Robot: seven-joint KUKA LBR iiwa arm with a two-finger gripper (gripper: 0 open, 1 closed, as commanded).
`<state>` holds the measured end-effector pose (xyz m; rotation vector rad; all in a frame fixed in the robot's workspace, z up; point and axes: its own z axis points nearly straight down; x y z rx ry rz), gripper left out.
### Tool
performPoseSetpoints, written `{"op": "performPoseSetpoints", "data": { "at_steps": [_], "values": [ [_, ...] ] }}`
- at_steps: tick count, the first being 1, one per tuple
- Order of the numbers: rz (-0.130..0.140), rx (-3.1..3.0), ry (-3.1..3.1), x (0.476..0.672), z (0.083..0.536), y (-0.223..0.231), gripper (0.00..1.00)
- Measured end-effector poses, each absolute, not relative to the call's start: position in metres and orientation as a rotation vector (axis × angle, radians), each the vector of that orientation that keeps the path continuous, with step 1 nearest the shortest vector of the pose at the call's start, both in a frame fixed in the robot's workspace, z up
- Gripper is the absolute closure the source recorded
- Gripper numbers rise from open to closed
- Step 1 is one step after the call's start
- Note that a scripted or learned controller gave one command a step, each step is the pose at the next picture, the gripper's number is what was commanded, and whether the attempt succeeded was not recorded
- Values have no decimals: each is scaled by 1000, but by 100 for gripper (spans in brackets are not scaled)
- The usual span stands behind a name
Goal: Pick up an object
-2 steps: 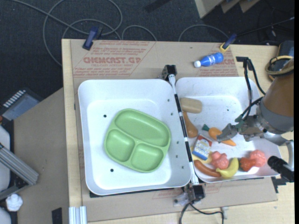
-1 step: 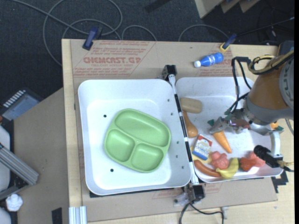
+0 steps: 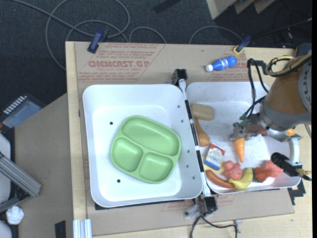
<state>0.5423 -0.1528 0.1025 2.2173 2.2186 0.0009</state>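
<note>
The carrot (image 3: 240,149) lies in the right bin (image 3: 223,90), roughly upright in the picture with its thick top toward my fingers (image 3: 243,131) and its tip pointing down at the row of toys along the near wall. My fingers hang right at that top end, touching it or just over it; the dark metal there is too muddled for me to tell whether they are spread or pressed together, and I see nothing lodged between them, so I claim no hold. I judge this to be the approach or the very start of the grasp, with the lift not yet done. Next I need to settle squarely over the carrot's thick end, close across its width and rise straight up, since its taper could let it slip. Just beside it sit a small white carton (image 3: 214,157), a pink lump (image 3: 233,170), a banana (image 3: 242,179), a sausage (image 3: 218,178) and a red piece (image 3: 270,170); a bread roll (image 3: 203,111) lies farther up. The left bin (image 3: 99,103) holds a green divided tray (image 3: 145,149), and a blue bottle (image 3: 222,63) rests on the counter (image 3: 129,58) behind.
</note>
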Motion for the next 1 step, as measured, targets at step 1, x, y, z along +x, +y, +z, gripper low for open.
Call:
{"op": "performPoseSetpoints", "data": {
  "at_steps": [1],
  "values": [
    [7,2216,2222,506,224,-87,100]
  ]
}}
